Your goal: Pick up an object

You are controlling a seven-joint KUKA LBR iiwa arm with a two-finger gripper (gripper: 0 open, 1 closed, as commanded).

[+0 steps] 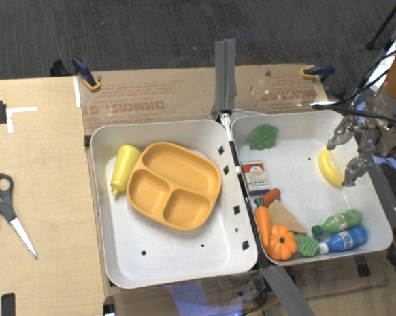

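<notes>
My gripper (344, 157) hangs over the right side of the right bin (297, 156), open, with nothing between its fingers. A yellow banana (329, 167) lies just left of the fingertips (351, 174), close to them; whether they touch it I cannot tell. Along the bin's front lie a green bottle (336, 223), a blue bottle (342, 241), an orange pumpkin (281, 243), a carrot (263, 225) and a brown wedge (285, 216). A green leaf (263, 136) and a small red-and-white box (255, 177) sit near the bin's left wall.
The left bin (124, 255) holds a yellow divided plate (174, 185) and a yellow squeeze bottle (124, 168). Scissors (6, 211) lie on the wooden bench at far left. A metal divider (226, 83) runs between the bins.
</notes>
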